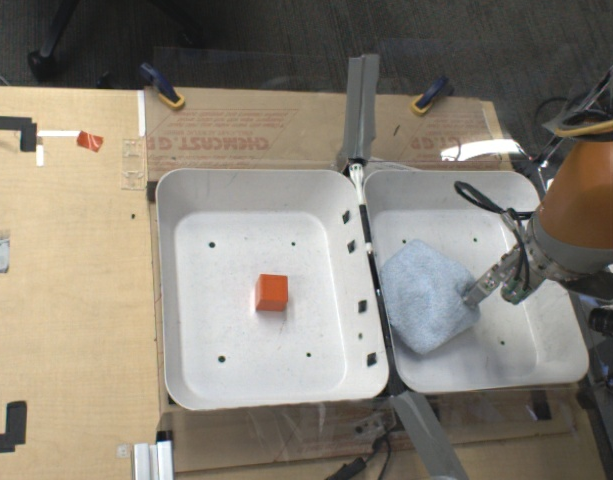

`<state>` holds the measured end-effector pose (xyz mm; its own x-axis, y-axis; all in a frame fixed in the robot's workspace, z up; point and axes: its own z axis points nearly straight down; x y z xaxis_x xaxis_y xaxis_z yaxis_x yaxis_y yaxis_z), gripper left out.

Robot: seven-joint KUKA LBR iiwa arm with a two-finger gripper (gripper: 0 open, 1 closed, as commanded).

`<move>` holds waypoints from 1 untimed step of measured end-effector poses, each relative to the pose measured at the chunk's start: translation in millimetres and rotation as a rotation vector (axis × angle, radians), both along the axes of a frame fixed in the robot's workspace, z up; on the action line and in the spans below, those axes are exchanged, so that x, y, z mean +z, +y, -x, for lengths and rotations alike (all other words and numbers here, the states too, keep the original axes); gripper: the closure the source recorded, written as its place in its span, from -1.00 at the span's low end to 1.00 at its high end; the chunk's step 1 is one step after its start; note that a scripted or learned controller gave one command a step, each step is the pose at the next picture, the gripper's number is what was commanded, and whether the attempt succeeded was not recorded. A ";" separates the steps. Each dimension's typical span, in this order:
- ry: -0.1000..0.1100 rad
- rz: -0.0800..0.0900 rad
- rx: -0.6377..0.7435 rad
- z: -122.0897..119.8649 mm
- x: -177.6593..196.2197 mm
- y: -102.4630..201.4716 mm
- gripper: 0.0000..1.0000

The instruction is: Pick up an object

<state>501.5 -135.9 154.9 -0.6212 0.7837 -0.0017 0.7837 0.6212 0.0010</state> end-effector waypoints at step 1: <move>0.000 0.000 -0.085 -82.8 66.8 10.9 1.00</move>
<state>584.3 -125.0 221.7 -0.5523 0.8336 -0.0023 0.8336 0.5523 0.0009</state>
